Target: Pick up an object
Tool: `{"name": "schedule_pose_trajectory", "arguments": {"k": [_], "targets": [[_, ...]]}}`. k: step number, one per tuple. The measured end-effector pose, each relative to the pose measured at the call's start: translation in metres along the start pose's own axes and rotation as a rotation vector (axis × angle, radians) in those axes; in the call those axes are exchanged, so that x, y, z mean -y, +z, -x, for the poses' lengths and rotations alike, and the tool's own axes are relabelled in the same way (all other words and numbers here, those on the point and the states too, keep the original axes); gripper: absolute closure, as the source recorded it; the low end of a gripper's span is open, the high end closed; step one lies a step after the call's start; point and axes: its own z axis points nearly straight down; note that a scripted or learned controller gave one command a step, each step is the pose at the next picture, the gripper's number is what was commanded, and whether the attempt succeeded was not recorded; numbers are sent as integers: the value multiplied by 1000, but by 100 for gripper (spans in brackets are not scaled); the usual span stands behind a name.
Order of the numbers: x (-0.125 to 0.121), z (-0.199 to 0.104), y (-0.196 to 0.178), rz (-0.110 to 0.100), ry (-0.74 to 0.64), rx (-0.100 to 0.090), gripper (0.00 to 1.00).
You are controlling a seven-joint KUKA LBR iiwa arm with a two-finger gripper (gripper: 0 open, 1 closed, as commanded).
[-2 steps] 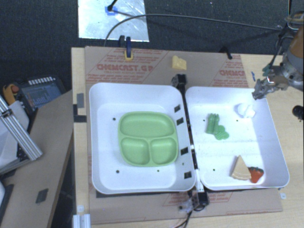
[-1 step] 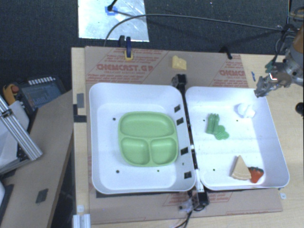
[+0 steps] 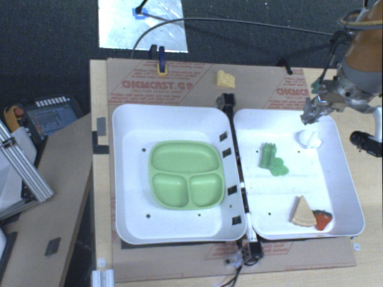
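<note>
- Nothing sits in the gripper [image 3: 310, 117]; whether its jaws are parted or closed, I cannot tell.
- It hangs over the right bin's [image 3: 353, 211] far corner, just above a small white object [image 3: 309, 139], so the pick looks not yet done.
- Nearby lie a green toy [image 3: 272, 159], a sandwich wedge [image 3: 303, 212] and a red piece [image 3: 323, 220], all well apart.
- One green divided plate [image 3: 185, 173] fills the left bin [image 3: 128, 160]; no obstacle is apparent.

Dark carpet floor [image 3: 48, 34] surrounds the wooden bench [image 3: 66, 160]; a shiny metal sheet [image 3: 140, 17] lies on the carpet.
</note>
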Motion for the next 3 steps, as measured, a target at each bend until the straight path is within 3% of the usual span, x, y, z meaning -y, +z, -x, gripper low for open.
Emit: {"name": "schedule_pose_trajectory", "arguments": {"k": [2,3], "targets": [[-35,-110,21,2,-1,0,100],[-34,-167,18,1,-1,-1,100]]}}
